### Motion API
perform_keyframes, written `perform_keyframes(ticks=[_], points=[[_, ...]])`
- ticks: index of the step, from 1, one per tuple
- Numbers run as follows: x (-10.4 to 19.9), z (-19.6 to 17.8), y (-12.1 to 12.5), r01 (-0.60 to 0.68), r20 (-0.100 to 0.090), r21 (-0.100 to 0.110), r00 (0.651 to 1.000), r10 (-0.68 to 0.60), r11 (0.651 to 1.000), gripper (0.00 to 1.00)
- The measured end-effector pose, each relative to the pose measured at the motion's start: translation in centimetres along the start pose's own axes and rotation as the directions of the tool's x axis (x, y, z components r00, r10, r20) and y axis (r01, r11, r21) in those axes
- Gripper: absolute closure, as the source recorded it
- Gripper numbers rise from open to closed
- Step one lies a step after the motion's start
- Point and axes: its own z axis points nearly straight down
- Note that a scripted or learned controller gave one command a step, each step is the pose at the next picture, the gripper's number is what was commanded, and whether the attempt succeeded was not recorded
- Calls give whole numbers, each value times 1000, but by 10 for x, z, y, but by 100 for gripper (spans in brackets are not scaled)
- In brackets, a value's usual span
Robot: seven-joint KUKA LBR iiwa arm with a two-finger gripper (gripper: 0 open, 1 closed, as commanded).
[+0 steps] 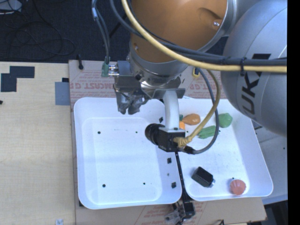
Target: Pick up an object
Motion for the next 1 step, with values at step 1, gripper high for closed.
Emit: perform_keyframes(ticks=[1], points=[[-13,2,43,-4,-1,-6,1000,4,1000,100]])
